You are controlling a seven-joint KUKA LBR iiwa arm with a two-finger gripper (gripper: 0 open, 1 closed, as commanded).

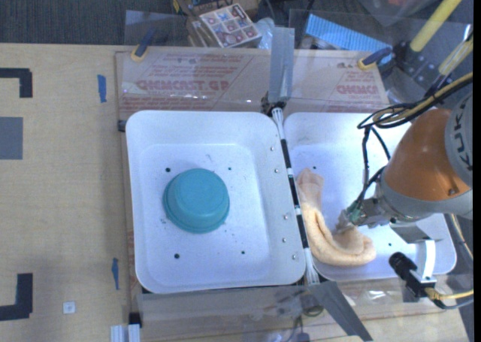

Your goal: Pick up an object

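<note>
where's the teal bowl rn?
The teal bowl sits upside down near the middle of the left bin in the camera view, across the divider from the tan curved object and the gripper in the right bin.

Two bins sit side by side at mid-frame. The left bin (pixel 143 137) holds an upturned bowl (pixel 197 199) near its centre. The right bin (pixel 323 134) holds a curved cloth-like object (pixel 325 231) along its left wall, bending toward lower right. The gripper (pixel 352 218) sits just beside that object's lower end.
</note>
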